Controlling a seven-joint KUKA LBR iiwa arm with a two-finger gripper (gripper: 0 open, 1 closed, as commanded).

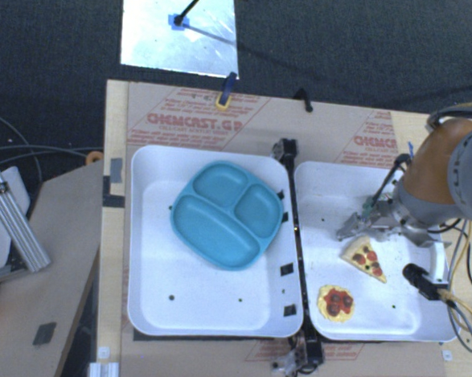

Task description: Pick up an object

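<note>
1. A blue three-compartment plastic plate (pixel 228 214) lies in the left bin (pixel 152 299).
2. Behind the plate, red print on the cardboard sheet (pixel 329 126) reads "CHEMCAST".
3. Right of the plate, in the right bin (pixel 324 190), the gripper (pixel 352 229) hovers just above a toy pizza slice (pixel 366 258); its grip cannot be told.
4. A round toy pizza (pixel 336 303) lies nearer.

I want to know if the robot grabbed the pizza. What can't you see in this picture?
- Gripper in the camera view: too small and blurred to tell whether it touches the pizza slice.
- Arm: cut off by the right edge.
- Round toy pizza: toppings too small to name.
- Left bin floor: partly covered by the blue divided plate.
</note>
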